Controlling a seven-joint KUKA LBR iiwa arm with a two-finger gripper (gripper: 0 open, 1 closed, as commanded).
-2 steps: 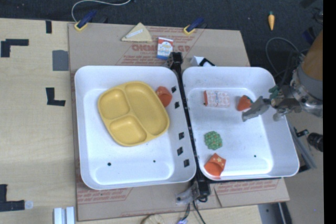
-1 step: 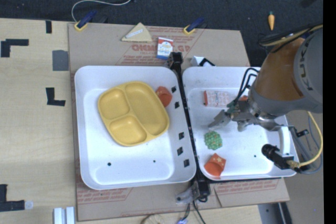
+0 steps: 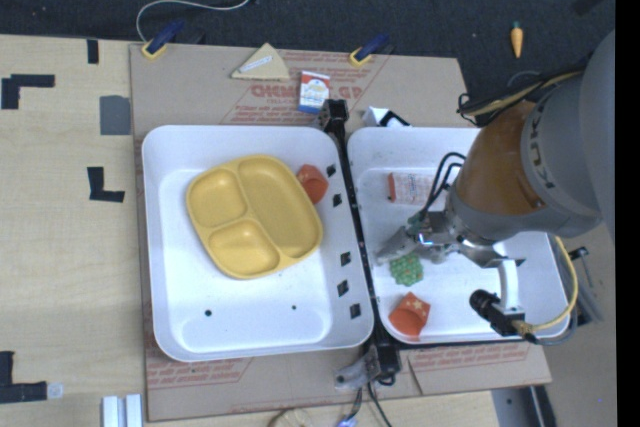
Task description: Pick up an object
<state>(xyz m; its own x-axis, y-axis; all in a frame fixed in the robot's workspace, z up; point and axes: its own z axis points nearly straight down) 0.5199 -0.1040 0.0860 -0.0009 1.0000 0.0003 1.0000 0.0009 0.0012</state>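
My arm (image 3: 520, 170) reaches in over the right bin (image 3: 560, 315), and I take that bin as my landmark. My pincer (image 3: 412, 245) hangs low inside it, toward the bin's left half, about midway between its far and near walls. Whether the pincer is wide or narrow I cannot tell from this slant; the wrist covers too much of it.

Right at the pincer's tip, just on the near side of it, lies a small green object (image 3: 406, 268) on the bin's floor. I cannot tell whether I touch it; nothing shows clearly between my fingers. Nearer still to the bin's front wall, just beyond the green piece, sits a red-orange object (image 3: 409, 315), apart from my pincer. Toward the bin's far wall lies a flat white packet with reddish print (image 3: 410, 187), partly beside my wrist.

Left of the right bin stands the left bin (image 3: 170, 315), touching it along a dark divider. In it rests a yellow divided plate (image 3: 255, 215), tilted askew, and a small orange-red object (image 3: 313, 182) lies just at the plate's edge on the side facing the right bin.

Beyond the right bin's far-left corner, on the cardboard (image 3: 200, 85), stands a small red and white box (image 3: 314, 92), and farther left of that a pale triangular wedge (image 3: 263, 63).
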